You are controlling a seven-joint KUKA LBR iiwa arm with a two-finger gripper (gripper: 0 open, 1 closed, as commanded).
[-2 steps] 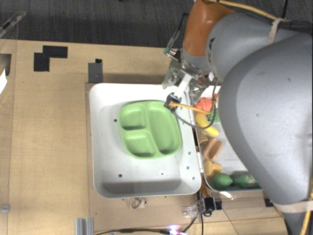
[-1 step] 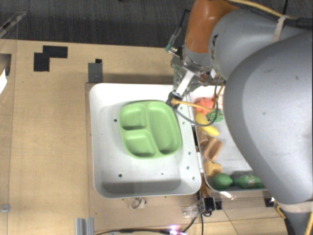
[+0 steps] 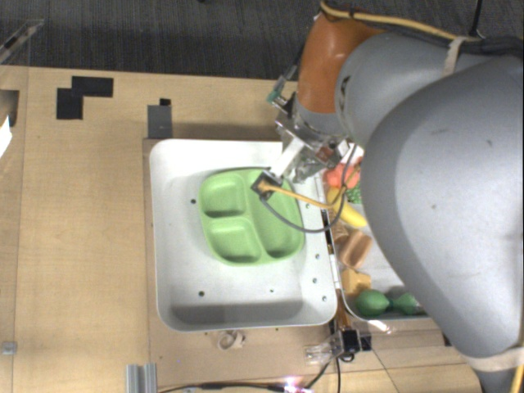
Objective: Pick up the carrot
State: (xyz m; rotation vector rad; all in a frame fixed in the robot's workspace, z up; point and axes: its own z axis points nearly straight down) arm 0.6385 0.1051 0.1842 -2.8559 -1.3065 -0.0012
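Hand (image 3: 315, 155) hangs low over the seam between the two bins, at the far end of the right bin (image 3: 391, 324), with the grey arm (image 3: 442, 178) covering most of that bin. You cannot tell from this angle whether the hand is wide or narrow, and nothing can be seen held in it. Carrot (image 3: 335, 175): taken to be the orange-red piece just below and to the right of the hand, hard against the rim shared with the left bin (image 3: 172, 219). It is partly hidden, so treat the identification as probable, not certain. A bit of green lies just beside it, possibly its top. Nearer the camera along the same rim lie a yellow banana (image 3: 354, 216), a brown bread-like piece (image 3: 354, 248), and two green items (image 3: 372, 303). The left bin carries a green divided tray (image 3: 246, 219), which is not wanted. The counter (image 3: 82, 260) around the bins is bare wood. Step in hand, by my reading: approach and alignment, grasp not yet made. The next move calls for you to centre the hand over the carrot rather than the rim, come straight down, and close across its narrow width. Watch the bin wall and the banana close by, since either could foul the descent or be caught instead.
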